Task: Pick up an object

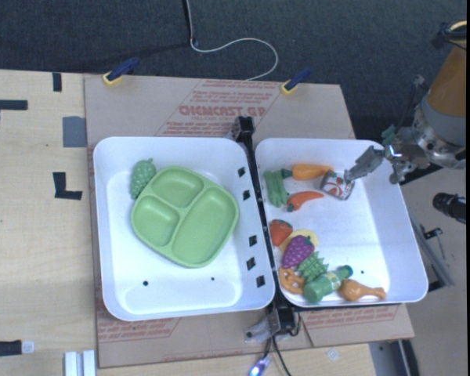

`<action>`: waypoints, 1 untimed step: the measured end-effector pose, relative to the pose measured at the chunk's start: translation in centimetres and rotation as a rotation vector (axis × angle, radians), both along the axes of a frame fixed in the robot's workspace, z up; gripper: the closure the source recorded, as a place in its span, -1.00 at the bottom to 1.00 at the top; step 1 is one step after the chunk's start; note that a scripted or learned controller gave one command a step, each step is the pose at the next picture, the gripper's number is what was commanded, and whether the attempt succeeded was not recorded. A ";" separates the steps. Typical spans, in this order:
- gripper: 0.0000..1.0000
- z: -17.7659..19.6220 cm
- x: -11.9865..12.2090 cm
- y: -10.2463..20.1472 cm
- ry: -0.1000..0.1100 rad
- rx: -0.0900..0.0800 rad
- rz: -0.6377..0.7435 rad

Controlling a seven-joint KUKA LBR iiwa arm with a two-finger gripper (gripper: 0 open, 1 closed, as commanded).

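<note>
My gripper (354,172) reaches in from the right over the upper part of the right bin (392,233). Its tip is right at a small red-and-white can (335,185) lying on the bin floor, though I cannot tell whether it touches the can. An orange carrot (309,171), a green bean pod (276,187) and an orange pepper (304,200) lie just left of the can. Lower in the bin are a red tomato (280,231), purple grapes (296,251), a green toy vegetable (321,285) and an orange squash (360,291).
The left bin (117,272) holds a green divided plate (186,215) and a green bunch of grapes (142,176). A black divider with clips (253,210) runs between the bins. A white cable (235,45) lies on the dark floor behind the bench.
</note>
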State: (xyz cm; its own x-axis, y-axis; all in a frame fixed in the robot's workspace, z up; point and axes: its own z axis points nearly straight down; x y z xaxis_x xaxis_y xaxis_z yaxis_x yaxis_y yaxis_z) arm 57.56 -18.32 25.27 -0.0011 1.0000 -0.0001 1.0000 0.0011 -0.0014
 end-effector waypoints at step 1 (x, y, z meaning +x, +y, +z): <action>-1.00 9.5 -2.2 5.5 -0.010 0.000 0.006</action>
